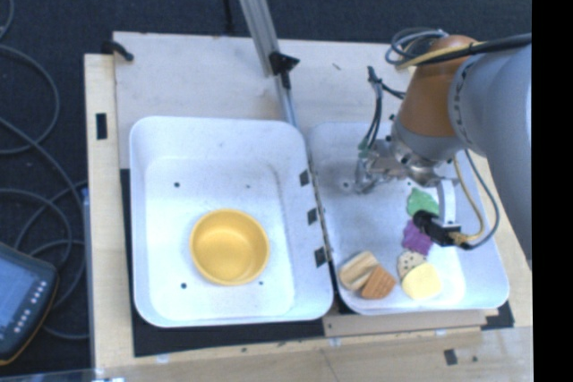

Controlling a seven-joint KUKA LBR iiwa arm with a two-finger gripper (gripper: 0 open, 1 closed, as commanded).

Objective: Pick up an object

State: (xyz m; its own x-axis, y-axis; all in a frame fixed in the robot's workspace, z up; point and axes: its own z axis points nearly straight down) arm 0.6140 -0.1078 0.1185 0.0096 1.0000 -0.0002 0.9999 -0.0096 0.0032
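Note:
A yellow bowl (229, 246) sits in the left bin (161, 148). Near the front of the right bin (336, 148) lie a tan wooden block (357, 267), an orange-brown piece (380, 284), a pale yellow round piece (422, 282) and a small tan dotted piece (410, 262). A purple piece (415, 236) and a green piece (423, 201) lie further back, by the arm. My gripper (364, 178) hangs low over the back part of the right bin, apart from these objects. Nothing shows between its fingers.
A slanted metal pole (260, 22) rises from the bench behind the two bins. The grey arm with its orange band (439, 94) and cables covers the right bin's back right. A screen (22, 300) and cables lie on the floor at left.

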